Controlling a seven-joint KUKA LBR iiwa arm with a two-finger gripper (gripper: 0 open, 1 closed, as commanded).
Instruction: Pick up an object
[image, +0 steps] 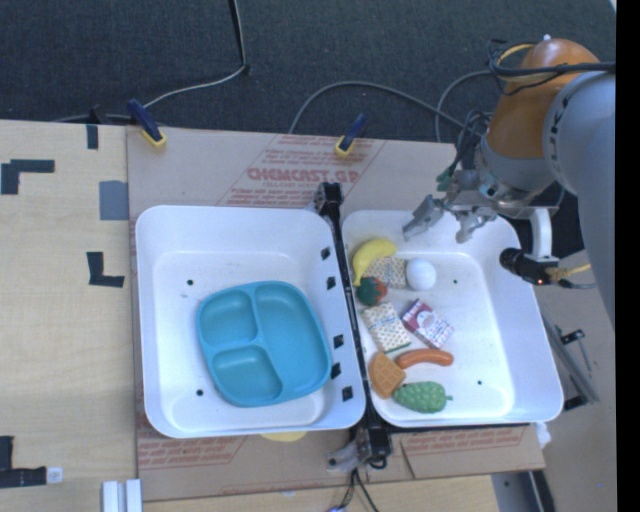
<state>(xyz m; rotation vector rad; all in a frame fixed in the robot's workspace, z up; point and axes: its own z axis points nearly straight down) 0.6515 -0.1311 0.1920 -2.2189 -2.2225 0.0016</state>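
Observation:
My gripper (440, 227) hangs over the back edge of the right bin (510, 330), open, with nothing between its two grey fingers (416, 222). Just below and to its left lie a yellow banana (370, 255) and a white egg (421, 273). Further forward in the same bin sit a red and green fruit (372, 291), a square cracker (385, 325), a red and white packet (427, 323), a sausage (425, 357), an orange waffle piece (385, 374) and a bumpy green fruit (420, 397).
A blue sectioned plate (262, 342) lies in the left bin (170, 260). The divider (340, 290) between the bins carries black clips. The arm's orange band (530, 110) rises at the upper right. Cables run along the back of the bench.

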